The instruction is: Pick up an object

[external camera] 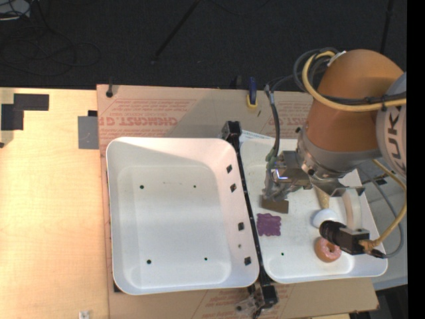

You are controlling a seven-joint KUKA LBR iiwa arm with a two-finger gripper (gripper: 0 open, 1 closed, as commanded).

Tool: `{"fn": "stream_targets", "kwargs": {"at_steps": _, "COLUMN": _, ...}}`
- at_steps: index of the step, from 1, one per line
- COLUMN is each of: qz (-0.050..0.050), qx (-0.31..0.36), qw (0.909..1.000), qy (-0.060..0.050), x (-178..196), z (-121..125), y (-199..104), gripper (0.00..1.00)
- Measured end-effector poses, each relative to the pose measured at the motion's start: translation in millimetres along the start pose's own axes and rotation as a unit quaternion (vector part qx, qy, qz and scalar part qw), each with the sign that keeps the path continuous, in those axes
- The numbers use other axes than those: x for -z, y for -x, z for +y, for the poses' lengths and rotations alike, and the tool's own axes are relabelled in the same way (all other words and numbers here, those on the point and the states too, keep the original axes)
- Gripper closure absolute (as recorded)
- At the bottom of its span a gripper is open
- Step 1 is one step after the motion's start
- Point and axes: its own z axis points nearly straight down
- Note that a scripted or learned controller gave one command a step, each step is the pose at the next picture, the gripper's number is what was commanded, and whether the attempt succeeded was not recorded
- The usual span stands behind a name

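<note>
My gripper [279, 181] hangs low over the left part of the right bin [292, 271]. Just below it a flat brown block [275, 204] lies on the bin floor, touching or nearly touching the gripper's tip. A purple, rough-edged piece [269, 224] rests just in front of the brown block. Near the bin's front right corner sits a pink ring [327, 250], with a small white round thing [323, 216] behind it. The arm's big orange wrist hides the back right of that bin.
The left bin [119, 178] stands beside the right one, a black divider with clips [240, 198] between them. Pale sticks [350, 208] lie at the right bin's right side, partly under the arm. Cardboard lies beneath both bins.
</note>
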Motion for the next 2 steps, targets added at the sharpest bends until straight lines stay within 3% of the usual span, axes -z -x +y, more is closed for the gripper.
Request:
{"fn": "stream_targets", "kwargs": {"at_steps": 1, "qz": 0.000, "qx": -0.003, "qw": 1.0000, "qy": 0.000, "x": -38.8, "z": -25.7, "y": 58.2, "gripper": 1.00}}
{"fn": "stream_targets", "kwargs": {"at_steps": 2, "qz": -0.003, "qx": -0.008, "qw": 1.0000, "qy": 0.003, "x": -35.8, "z": -26.3, "y": 191.2, "gripper": 1.00}}
